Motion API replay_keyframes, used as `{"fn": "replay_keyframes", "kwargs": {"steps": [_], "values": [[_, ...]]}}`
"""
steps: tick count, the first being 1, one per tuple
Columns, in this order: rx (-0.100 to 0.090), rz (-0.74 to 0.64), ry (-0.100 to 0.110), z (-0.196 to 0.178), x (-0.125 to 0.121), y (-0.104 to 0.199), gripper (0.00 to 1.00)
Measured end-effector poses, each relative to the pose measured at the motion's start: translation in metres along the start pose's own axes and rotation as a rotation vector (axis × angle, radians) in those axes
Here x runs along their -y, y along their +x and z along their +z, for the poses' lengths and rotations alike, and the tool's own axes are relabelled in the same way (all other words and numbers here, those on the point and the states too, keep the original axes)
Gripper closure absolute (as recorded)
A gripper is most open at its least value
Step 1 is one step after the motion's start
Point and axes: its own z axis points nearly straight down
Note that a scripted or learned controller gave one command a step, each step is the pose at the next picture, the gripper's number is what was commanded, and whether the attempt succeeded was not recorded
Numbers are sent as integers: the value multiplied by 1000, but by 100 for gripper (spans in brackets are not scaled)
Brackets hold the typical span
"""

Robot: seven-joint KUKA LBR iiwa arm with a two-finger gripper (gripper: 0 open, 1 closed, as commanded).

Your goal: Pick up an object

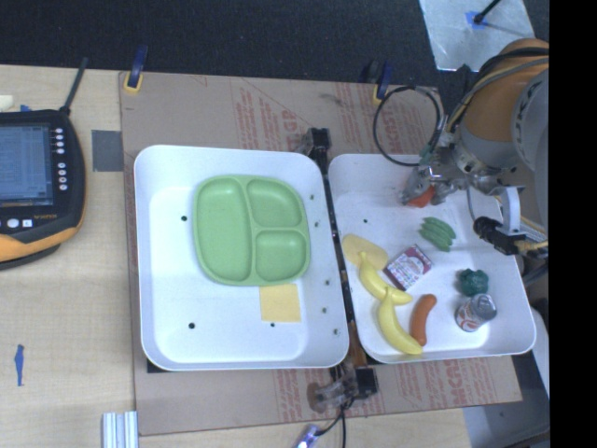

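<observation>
Your gripper point(422, 192) is clamped on a small orange piece point(420, 197); probably light, slippery plastic, so grip mid-body.

The arm point(508, 110) is cut off at the frame's right, and its gripper point(431, 183) is too small and cluttered to read. A small orange thing point(420, 197) beneath it is partly hidden. The pendant point(33, 180) is cut off at the left edge.

The arm point(504, 91) reaches in from the right, its end effector point(431, 183) lowered, wrist bent downward
</observation>
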Motion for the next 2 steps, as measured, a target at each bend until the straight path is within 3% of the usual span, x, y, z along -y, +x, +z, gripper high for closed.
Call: {"fn": "replay_keyframes", "kwargs": {"steps": [1,2], "values": [[-1,2,1,-22,0,49,100],[-1,2,-3,-114,17,124,100]]}}
